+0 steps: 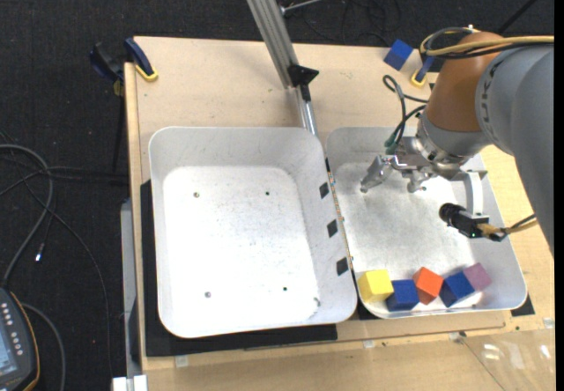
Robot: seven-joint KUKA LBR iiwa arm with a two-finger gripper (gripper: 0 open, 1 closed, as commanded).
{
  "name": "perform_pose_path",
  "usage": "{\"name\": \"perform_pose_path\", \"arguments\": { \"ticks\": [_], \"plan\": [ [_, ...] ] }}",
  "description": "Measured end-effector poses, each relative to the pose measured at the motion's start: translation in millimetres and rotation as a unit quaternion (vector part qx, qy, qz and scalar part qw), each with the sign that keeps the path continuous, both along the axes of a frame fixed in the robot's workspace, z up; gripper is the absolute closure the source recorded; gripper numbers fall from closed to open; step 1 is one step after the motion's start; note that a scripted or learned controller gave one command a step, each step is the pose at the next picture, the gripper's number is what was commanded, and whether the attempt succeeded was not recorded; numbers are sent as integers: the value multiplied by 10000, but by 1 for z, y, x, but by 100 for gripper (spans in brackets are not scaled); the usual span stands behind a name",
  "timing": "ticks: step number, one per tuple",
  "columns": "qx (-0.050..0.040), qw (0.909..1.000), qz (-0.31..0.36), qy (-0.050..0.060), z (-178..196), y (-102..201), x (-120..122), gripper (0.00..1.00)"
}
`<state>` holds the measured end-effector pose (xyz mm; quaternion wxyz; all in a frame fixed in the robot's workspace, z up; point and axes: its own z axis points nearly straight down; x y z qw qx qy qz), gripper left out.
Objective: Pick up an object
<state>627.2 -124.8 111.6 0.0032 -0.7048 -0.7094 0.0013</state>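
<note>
the gripper (390,176), its fingers spread and holding nothing, hangs over the far part of the right bin (352,144), while the blocks, yellow (375,284) through purple (477,276), sit in a row along the bin's near wall, toward the viewer from the jaws.

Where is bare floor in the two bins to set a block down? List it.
Left bin: its whole speckled floor is bare, wall to wall. Right bin: the middle is bare, between the gripper and the near-edge row. Crowded there: yellow block, blue blocks, orange block, purple block.
</note>
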Motion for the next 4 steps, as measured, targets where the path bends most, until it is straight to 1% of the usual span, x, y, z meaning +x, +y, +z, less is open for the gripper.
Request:
{"name": "perform_pose_path", "arguments": {
  "ticks": [1,2,4],
  "plan": [
    [-17,10000,-27,-41,16,-3,2,100],
    [-32,10000,-66,-26,-18,-75,-2,100],
    [-29,10000,-29,-59,5,-70,1,100]
  ]
}}
